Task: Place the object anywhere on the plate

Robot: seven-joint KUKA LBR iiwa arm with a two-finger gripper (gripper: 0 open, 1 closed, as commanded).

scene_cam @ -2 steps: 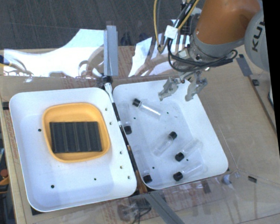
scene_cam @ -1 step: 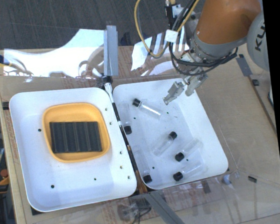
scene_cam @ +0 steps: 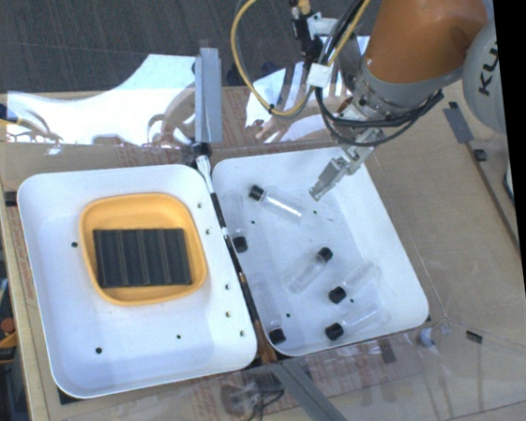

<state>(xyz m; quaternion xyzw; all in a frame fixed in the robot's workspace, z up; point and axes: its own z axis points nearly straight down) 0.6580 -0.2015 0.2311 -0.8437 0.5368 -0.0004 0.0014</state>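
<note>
bright even overhead light, white bins [scene_cam: 67, 354] slightly washed out (soft glare), faint shadows, mild overall softness

Right bin [scene_cam: 397, 265] was cluttered with clear vials [scene_cam: 307, 268] from 11 to 5 o'clock; plate [scene_cam: 143, 249] lay wide open.

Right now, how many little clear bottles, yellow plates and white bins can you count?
Clear bottles with black caps: 4
Yellow plate: 1
White bins: 2
Total: 7
</note>
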